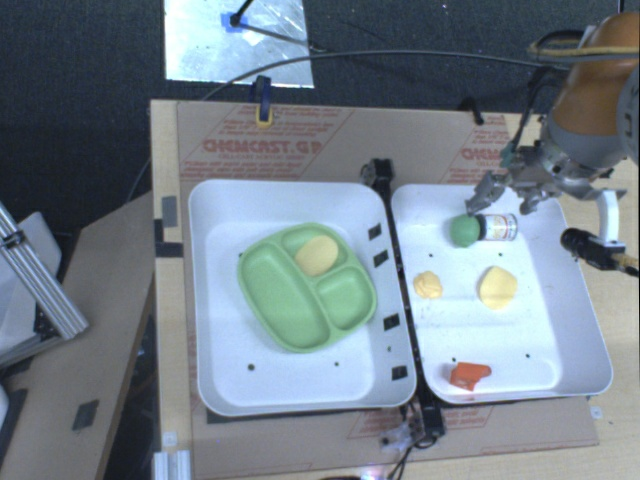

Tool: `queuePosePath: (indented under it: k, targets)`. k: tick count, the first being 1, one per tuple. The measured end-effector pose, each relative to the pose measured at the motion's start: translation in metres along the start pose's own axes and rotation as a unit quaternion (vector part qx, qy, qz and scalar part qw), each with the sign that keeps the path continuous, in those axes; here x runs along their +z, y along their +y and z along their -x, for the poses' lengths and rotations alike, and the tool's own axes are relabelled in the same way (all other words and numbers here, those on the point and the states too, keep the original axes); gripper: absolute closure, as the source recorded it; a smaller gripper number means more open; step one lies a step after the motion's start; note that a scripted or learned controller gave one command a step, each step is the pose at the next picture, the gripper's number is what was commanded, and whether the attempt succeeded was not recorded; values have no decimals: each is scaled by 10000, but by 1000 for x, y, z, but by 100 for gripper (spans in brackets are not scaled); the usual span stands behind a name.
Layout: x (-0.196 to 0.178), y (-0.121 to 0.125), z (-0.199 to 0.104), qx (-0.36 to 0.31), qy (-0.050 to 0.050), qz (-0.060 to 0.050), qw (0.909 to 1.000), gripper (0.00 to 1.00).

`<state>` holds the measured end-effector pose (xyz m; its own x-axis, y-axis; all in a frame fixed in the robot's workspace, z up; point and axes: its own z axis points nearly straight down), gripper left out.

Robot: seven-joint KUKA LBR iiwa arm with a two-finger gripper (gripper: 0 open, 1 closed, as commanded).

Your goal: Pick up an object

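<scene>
Left bin (pixel 215 298): green divided plate (pixel 300 293), yellow piece (pixel 318 256) in top compartment. Right bin (pixel 570 308): small yellow lump (pixel 428 285), orange piece (pixel 468 373), green-capped bottle (pixel 482 229) lying down, yellow block (pixel 498 287). Pincer (pixel 512 200) just above bottle; spread not discernible.

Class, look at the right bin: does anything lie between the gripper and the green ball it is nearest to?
Nothing visible does. The gripper hangs directly over the green ball at the back of the right bin. A small bottle lies against the ball's right side, beside the approach rather than across it.

green tray (pixel 290 308), white bins (pixel 225 268), orange toy (pixel 468 373)
</scene>
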<state>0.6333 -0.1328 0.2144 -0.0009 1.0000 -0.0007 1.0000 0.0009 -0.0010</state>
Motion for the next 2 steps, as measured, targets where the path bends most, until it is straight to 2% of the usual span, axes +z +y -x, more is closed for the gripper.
queuePosePath:
  k: [1,2]
  targets:
    - [61,5,-3,-4,4,-6,10000,0]
    - [118,-2,2,1,5,-15,10000,0]
